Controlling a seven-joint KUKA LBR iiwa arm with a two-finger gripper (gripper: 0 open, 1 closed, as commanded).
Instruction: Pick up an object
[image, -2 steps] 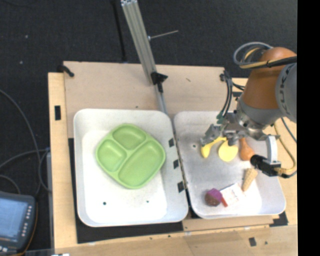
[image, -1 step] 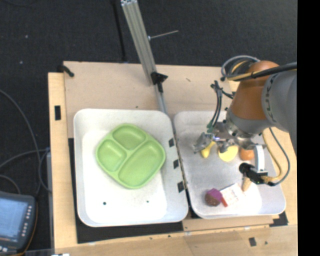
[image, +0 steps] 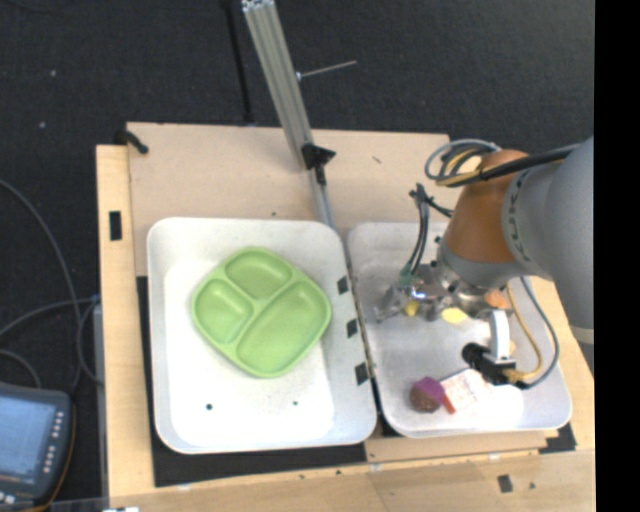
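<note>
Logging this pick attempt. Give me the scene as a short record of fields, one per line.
left bin: holds a green divided plate, lying flat near the bin's middle
right bin: holds several small items and the arm's hand
arm: grey with an orange band, reaching in from the right over the right bin
hand: low over the right bin's upper middle; grip state cannot be told
small yellow item: just right of the hand
purple-topped item: near the right bin's front edge
red and white packet: beside the purple-topped item

Green divided plate (image: 262, 312) in the white left bin (image: 175, 400); white right bin (image: 545, 400) holds a purple-brown lump (image: 427, 394), red-and-white packet (image: 465, 389), yellow piece (image: 454, 316); tan bench (image: 200, 165); arm (image: 520, 215) grey and orange.
</note>
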